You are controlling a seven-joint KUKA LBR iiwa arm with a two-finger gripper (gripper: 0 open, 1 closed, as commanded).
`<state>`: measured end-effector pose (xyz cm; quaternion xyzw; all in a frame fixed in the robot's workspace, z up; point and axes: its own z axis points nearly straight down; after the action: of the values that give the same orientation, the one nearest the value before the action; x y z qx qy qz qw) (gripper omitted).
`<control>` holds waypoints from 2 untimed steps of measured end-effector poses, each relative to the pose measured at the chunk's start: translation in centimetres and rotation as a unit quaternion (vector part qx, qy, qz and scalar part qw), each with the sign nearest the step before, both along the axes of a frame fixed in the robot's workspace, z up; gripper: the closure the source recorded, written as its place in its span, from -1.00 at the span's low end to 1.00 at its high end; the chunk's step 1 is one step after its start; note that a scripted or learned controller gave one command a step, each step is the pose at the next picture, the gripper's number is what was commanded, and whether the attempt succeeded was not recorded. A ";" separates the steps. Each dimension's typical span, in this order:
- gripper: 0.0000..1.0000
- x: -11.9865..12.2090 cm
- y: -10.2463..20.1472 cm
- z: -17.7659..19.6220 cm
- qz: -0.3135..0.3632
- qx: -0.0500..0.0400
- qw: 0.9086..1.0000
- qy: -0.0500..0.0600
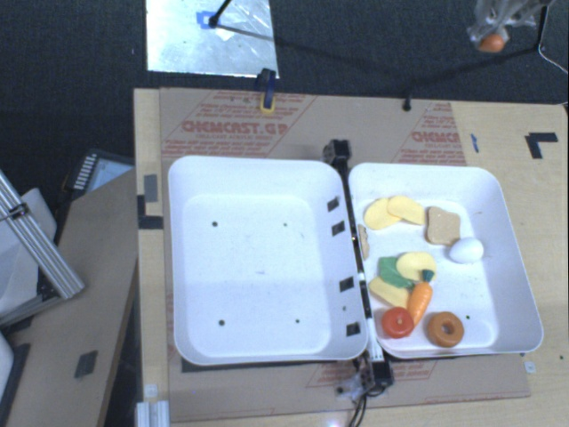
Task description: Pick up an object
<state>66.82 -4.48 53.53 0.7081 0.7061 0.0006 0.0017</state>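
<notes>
My gripper (pixel 492 32) hangs high at the top right, beyond the bench's far edge and well away from both bins. A small orange object (pixel 490 42) sits between its pale fingers. The right bin (pixel 511 238) holds toy food: two yellow chips (pixel 394 212), a bread slice (pixel 442 225), a white egg (pixel 465 250), a green piece (pixel 389 267), a yellow banana (pixel 416 262), a carrot (pixel 419 300), a red tomato (pixel 397 322) and a brown donut (pixel 444 329).
The left bin (pixel 258 265) lies beside the right one, joined by a black-clipped divider (pixel 348 238). A shiny metal sheet (pixel 211 23) lies on the dark floor at the back. A side table with metal rails (pixel 36 247) stands on the left.
</notes>
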 end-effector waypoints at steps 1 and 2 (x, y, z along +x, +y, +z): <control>1.00 -0.2 1.6 0.0 0.003 0.001 1.000 0.001; 1.00 0.0 -4.3 -0.3 0.000 0.000 1.000 0.000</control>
<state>66.80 -8.74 53.24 0.7084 0.7058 0.0004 0.0018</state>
